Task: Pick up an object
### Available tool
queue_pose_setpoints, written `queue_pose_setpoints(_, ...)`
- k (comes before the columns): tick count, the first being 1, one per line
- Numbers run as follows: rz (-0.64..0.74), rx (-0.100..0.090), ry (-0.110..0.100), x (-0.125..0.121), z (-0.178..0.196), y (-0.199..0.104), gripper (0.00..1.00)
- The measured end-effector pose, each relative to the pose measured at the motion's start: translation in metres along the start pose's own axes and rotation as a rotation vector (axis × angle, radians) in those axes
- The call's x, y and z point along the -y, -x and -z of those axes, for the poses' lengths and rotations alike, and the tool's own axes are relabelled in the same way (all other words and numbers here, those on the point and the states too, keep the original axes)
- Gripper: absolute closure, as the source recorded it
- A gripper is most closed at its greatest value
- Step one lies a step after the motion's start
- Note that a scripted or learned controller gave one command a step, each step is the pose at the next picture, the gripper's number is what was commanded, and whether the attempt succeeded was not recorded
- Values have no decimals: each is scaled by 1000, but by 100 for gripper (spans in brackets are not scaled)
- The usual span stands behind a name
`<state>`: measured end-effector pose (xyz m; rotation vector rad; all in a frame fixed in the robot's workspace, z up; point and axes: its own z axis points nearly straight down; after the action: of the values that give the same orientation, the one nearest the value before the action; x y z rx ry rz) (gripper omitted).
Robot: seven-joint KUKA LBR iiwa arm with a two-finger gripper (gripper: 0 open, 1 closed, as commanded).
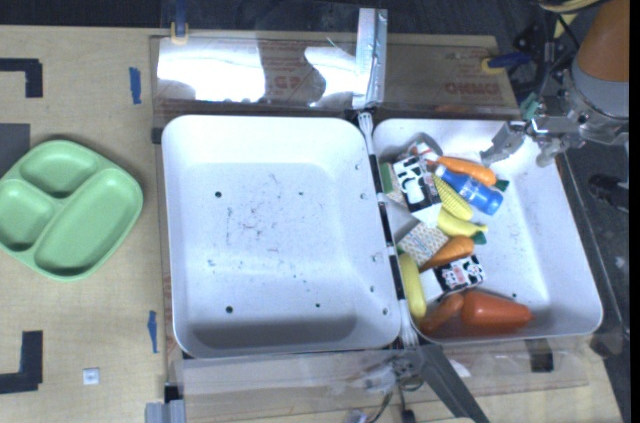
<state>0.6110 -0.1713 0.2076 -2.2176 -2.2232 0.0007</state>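
The surface (80,81) is pale wood and carries 2 white bins side by side. The left bin (265,231) is the bigger one in the picture; its floor has only faint scratches and a few small dark holes. The right bin (545,251) holds all the objects, and they are crowded along its left wall. On the surface, left of the bins, there is a green plate (65,208) with 3 compartments. Behind the left bin a clear plastic sheet (265,61) stands and reflects the light.

The arm (605,61) comes from the right, grey with an orange band. The tool (520,139) hangs over the upper right part of the right bin, near the back wall, and nothing is between its fingers. If the fingers are open or closed, I cannot tell.

In the pile, a red pepper (490,311) lies at the front, touching a brown object (440,311). A yellow banana (412,283) lies along the left wall, just beside them. Above are a black and white carton (460,273), an orange wedge (450,249), a beige sponge (422,238) and a second banana (458,211). A blue bottle (475,193) lies on an orange carrot (468,171), and another black and white carton (412,179) is to their left. The tool is apart from all of them, to the upper right of the carrot.
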Motion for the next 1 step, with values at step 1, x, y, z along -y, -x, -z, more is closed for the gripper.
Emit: queue_pose_setpoints(1, 85, 2, 4, -57, -94, 13, 0)
